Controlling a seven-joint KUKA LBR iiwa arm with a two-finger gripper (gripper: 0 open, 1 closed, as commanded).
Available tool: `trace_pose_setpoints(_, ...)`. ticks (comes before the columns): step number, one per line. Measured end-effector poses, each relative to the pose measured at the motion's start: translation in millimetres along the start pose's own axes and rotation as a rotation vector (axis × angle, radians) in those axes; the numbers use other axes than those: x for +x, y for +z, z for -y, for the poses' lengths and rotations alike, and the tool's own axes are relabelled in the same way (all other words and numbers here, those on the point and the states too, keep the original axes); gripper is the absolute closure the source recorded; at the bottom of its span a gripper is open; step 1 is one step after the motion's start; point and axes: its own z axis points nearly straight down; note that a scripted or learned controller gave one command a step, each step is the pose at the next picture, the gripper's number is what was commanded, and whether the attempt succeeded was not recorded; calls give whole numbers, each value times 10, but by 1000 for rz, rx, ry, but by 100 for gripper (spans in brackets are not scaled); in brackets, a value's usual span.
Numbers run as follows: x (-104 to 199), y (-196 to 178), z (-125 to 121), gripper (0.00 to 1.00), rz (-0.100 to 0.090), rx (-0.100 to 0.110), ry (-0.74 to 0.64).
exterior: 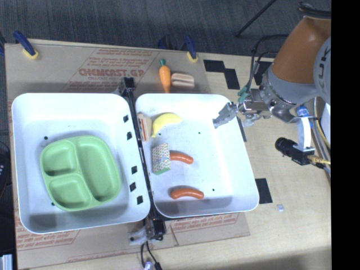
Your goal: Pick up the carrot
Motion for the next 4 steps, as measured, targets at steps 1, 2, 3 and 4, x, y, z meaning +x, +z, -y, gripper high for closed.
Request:
trace_pose_setpoints(1,-68,1859,266,0,0,-8,100)
trace_pose_setpoints(2,496,1711,-369,0,-1,0,319)
trace_pose_setpoints(3,597,1899,-392,0,-2,4,497)
trace_pose_setpoints(4,604,1801,-390,100,-4,8,492)
